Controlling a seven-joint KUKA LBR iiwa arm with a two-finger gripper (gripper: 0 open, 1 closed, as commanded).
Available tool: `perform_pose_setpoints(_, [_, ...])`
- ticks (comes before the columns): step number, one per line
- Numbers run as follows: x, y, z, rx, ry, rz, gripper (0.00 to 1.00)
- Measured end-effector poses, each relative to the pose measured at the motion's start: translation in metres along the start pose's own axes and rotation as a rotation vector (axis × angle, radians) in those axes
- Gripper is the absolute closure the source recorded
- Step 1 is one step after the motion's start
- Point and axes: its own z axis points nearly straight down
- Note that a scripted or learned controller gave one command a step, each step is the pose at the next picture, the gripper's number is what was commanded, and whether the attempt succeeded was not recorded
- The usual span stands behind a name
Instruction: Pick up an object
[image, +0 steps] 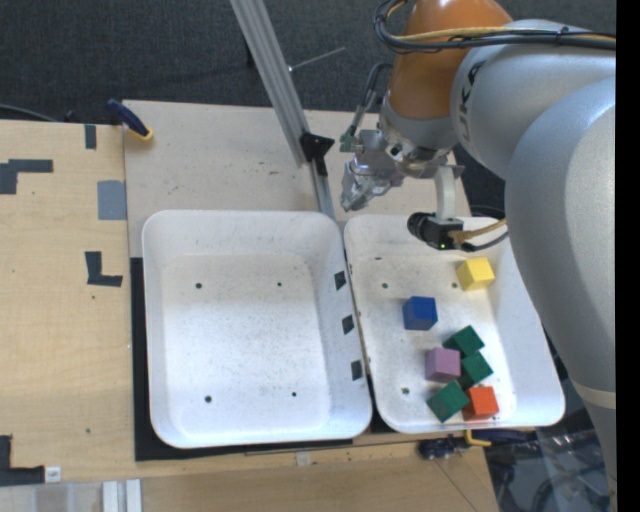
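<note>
Grey rounded arm (560, 150) with orange band (440, 40), black cables, metallic tool (362, 185).

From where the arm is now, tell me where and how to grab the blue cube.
Take the blue cube from straight above, fingers closing on two opposite side faces. It sits flat in the right bin with open floor all round, apart from the yellow cube and the cluster beginning at the purple cube. Its faces look slightly turned, so the gripper likely needs to rotate to match.

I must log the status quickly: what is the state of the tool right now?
Tool: above the far edge of the right bin, nothing visibly held; open or closed cannot be told.
</note>
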Motion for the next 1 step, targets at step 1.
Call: perform_pose_setpoints(1, [0.0568,-0.0016,-0.0077,0.0,0.0,0.0,1.0])
